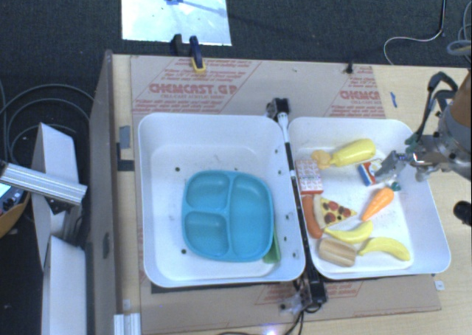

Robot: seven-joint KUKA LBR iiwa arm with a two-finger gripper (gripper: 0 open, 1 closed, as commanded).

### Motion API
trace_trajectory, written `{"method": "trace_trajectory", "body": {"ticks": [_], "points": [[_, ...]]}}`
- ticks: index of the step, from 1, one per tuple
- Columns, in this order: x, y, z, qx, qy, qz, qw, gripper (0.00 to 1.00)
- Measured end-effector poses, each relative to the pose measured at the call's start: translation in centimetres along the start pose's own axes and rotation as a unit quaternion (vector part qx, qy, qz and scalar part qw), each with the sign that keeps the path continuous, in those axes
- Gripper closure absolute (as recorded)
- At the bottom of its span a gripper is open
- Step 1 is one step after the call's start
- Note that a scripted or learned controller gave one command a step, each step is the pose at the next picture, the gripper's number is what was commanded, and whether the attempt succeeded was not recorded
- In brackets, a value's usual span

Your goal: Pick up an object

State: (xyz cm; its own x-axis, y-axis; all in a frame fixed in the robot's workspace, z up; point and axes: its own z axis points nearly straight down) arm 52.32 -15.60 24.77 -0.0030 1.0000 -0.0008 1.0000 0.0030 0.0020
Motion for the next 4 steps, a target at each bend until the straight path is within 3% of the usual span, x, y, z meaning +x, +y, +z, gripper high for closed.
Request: {"method": "trace_trajectory", "body": {"ticks": [1,2,3,4], "points": [[-4.5,-0.3,9.5,0.003,0.0,0.003,1.0,0.0],[0.0,-3.8,16.7,0.002,0.002,0.001,1.0,0.0],[-0.2,-3.5,15.2,-0.002,0.0,0.001,1.0,1.0],[-3.2,4.0,8.6,-0.005,-0.002,-0.001,1.0,1.0]]}}
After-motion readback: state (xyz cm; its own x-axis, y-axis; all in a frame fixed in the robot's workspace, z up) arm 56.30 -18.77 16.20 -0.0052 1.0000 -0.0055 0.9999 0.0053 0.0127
